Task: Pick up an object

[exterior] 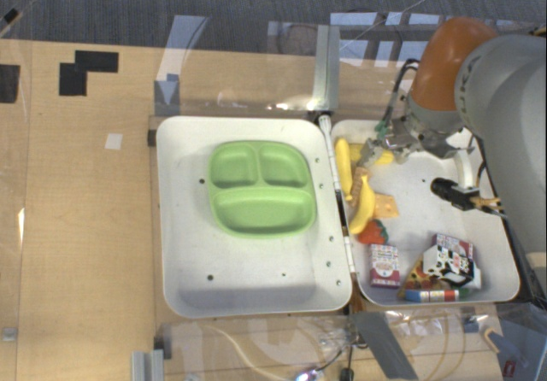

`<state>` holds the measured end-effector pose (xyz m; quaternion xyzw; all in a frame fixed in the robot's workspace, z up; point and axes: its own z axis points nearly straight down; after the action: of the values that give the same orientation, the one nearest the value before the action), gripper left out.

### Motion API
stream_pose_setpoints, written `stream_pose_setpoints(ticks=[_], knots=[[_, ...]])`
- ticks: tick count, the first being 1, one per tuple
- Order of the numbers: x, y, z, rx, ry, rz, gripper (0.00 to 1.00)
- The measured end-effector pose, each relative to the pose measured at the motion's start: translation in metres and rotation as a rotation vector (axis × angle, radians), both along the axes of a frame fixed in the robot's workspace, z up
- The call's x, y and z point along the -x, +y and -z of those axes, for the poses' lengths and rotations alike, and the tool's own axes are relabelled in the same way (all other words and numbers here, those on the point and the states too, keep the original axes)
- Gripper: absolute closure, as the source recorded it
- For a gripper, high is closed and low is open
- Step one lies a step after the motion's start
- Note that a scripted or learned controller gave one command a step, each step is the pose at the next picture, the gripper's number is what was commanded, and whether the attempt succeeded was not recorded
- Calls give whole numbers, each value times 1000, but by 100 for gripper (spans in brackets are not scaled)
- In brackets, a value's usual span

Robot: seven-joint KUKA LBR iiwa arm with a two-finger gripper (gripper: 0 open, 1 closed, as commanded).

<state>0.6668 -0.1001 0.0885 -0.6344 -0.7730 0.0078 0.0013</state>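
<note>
My gripper (374, 154) hangs low over the far left part of the right bin (504, 285), reaching in from the right. Just left of it a yellow banana (343, 162) lies along the bin's left wall. A second banana (363, 205) lies right below the gripper. A small yellow piece (385, 158) shows at the gripper's tip; whether it is gripped is unclear. Nearer the front lie an orange wedge (387, 208), a red piece (374, 233), a small red-and-white box (385, 266), a black-and-white patterned box (448, 260) and coloured markers (434, 294).
The left bin (179, 277) bears a green divided plate (261, 188) at its middle. A metal divider rail (335, 191) runs between the two bins. Bare white floor shows in the right bin's centre (419, 217). Wooden bench lies to the left.
</note>
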Motion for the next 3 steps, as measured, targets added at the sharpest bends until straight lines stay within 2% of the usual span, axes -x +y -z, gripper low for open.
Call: stream_pose_setpoints(ticks=[1,2,3], knots=[[0,-17,3,-21,8,45,0],[0,-18,-5,-21,16,41,100],[136,13,-3,-11,-27,32,100]])
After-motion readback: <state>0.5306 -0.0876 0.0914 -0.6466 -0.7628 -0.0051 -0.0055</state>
